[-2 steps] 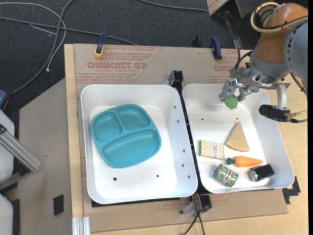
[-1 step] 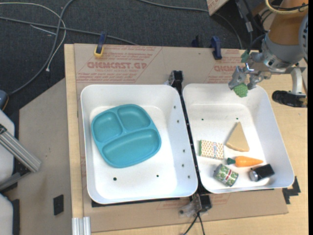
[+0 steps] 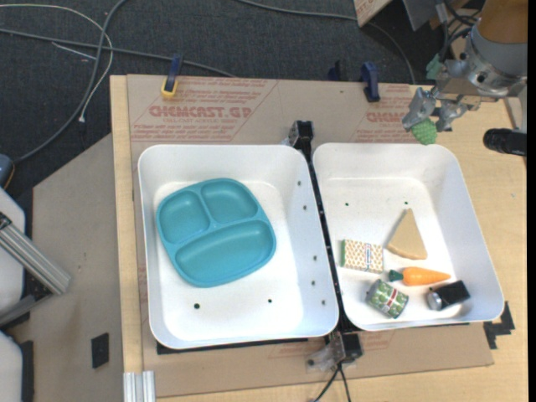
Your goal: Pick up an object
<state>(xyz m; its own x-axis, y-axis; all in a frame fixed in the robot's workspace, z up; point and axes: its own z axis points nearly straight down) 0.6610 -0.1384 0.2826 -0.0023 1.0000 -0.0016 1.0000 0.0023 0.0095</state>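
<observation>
My gripper [image 3: 430,121] hangs high over the far right corner of the right bin [image 3: 444,174], and a small green object [image 3: 425,132] shows between its fingertips. In the near part of that bin lie a tan wedge [image 3: 408,235], a patterned packet [image 3: 362,255], an orange carrot [image 3: 423,275], a green can [image 3: 387,298] and a black cylinder [image 3: 448,295]. The arm comes in from the upper right.
The left bin [image 3: 159,308] holds a blue divided plate [image 3: 216,230]. A black clamp [image 3: 301,132] sits where the bins meet at the back. Blue clamps [image 3: 173,74] [image 3: 369,80] grip the cardboard base's far edge.
</observation>
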